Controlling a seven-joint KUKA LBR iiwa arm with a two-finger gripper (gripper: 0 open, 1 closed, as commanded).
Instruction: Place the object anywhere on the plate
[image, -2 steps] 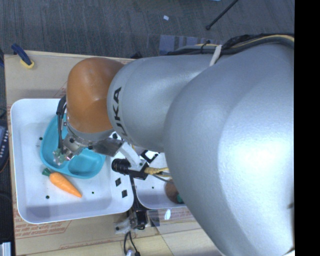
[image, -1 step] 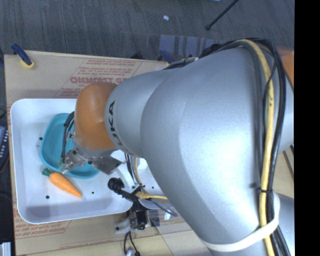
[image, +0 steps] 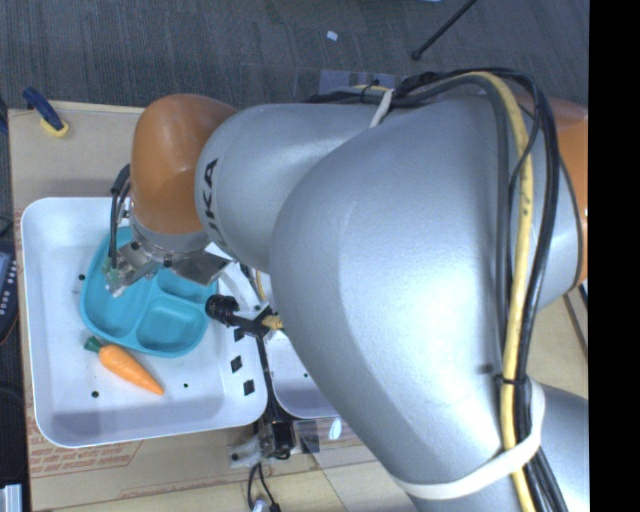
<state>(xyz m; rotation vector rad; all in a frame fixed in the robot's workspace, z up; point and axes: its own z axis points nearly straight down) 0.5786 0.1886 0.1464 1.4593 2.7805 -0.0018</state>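
While parked low over the blue sectioned plastic plate in the left shallow white bin, blocks most of the view with the grey arm. Gripper at the plate's upper-left edge; grip state impossible to tell from here. Orange toy carrot with green top lying on the bin floor just beside the plate's lower rim, not on it. Probably still to be picked. Wooden bench underneath, dark carpet beyond.
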